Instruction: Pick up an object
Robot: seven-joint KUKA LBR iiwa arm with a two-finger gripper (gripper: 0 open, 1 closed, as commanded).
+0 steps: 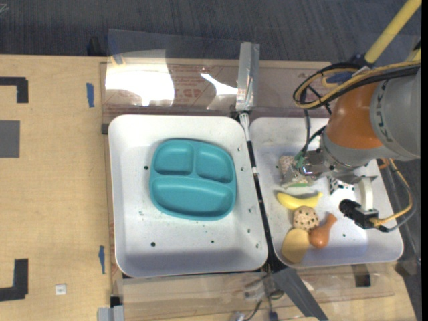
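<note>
Right bin (267, 136): I see my gripper (299, 170) low above the banana (298, 198); whether it is clenched I cannot tell. Left bin (127, 199): teal divided plate (194, 179).

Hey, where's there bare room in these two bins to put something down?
Left bin: a bare white margin all round the teal divided plate, widest along the near edge. Right bin: crowded, with banana, speckled ball, drumstick and yellow piece beside the gripper.

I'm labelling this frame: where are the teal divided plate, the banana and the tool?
teal divided plate (194, 179), camera view, middle of the plate.
banana (298, 199), camera view, middle of its yellow body.
tool (301, 169), camera view, its tip above the banana.
</note>
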